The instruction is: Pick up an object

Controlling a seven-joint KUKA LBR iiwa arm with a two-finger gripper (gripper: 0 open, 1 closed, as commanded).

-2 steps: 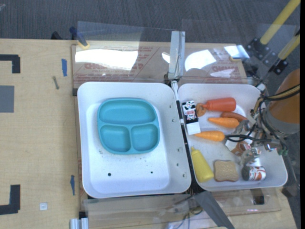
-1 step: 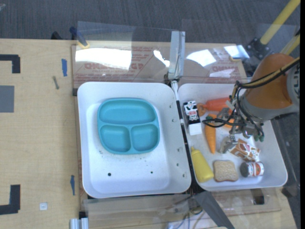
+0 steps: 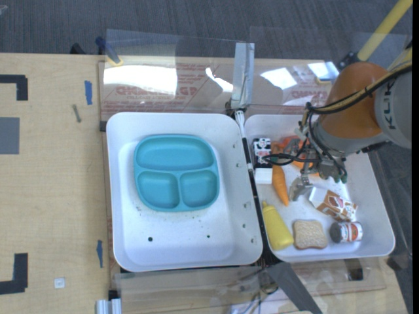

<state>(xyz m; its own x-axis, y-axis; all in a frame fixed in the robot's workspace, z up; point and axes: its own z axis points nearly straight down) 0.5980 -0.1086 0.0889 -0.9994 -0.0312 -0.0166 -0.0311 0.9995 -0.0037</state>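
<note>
The gripper [image 3: 302, 190] hangs low inside the right bin [image 3: 376, 195], its metal fingers pointing down just beside the carrot [image 3: 280, 184]. From this slanted view I cannot tell how its jaws stand, and nothing can be seen held between them. The grey arm with its orange band [image 3: 350, 106] reaches in from the right, with dark cables looping around the wrist.

The carrot is a slim orange piece, tapered, lying roughly lengthwise in the left half of the right bin. Below it lies a yellow mustard bottle [image 3: 277, 226], tilted along the bin's left wall. Just right of the bottle sits a slice of bread [image 3: 309, 234], tan and speckled. A small can [image 3: 347, 231] with a red label lies on its side near the bin's lower right corner, and above it rests a brown and white packet [image 3: 336, 205]. A black and white carton [image 3: 262, 150] stands near the upper left of that bin.

The left bin [image 3: 124, 227] bears a teal divided plate [image 3: 176, 172] with three compartments.
</note>
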